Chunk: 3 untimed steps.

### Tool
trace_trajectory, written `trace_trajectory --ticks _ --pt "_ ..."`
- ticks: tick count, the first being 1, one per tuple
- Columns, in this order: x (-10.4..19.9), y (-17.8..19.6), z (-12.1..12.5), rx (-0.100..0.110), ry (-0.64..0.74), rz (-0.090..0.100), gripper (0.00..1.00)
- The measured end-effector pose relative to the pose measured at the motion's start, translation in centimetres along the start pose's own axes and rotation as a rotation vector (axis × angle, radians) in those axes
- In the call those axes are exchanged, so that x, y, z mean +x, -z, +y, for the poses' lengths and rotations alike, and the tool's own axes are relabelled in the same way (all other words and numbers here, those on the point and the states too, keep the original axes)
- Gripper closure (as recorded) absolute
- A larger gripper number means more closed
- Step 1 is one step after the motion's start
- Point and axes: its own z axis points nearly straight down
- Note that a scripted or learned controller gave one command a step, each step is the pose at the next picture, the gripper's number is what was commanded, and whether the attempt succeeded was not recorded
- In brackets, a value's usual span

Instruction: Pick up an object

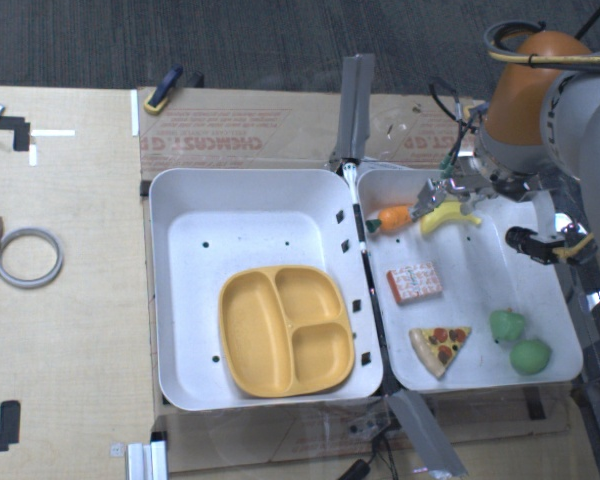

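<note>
Camera view: the jaws (442,200) are seen lowered at the curved yellow banana (450,220), beside a smooth orange carrot (393,217) in the right white bin (560,298); their state cannot be told

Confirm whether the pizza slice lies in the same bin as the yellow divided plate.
No. The pizza slice lies in the right bin, while the yellow divided plate sits in the left bin.

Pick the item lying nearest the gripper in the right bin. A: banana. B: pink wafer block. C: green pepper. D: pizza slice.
A: the banana lies right under the gripper at the back of the right bin, while the pizza slice lies toward the front edge.
</note>
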Motion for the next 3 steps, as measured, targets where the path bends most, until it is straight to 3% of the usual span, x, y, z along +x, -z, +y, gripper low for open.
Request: trace_trajectory --ticks 1,2,3 --pt "2.2 -1.6 0.6 -0.015 0.176 -0.017 0.00" --pt "-7.7 0.7 -1.9 -0.004 0.203 -0.003 0.00" --pt "-4.1 -2.8 -0.4 -0.002 0.203 0.000 0.00"
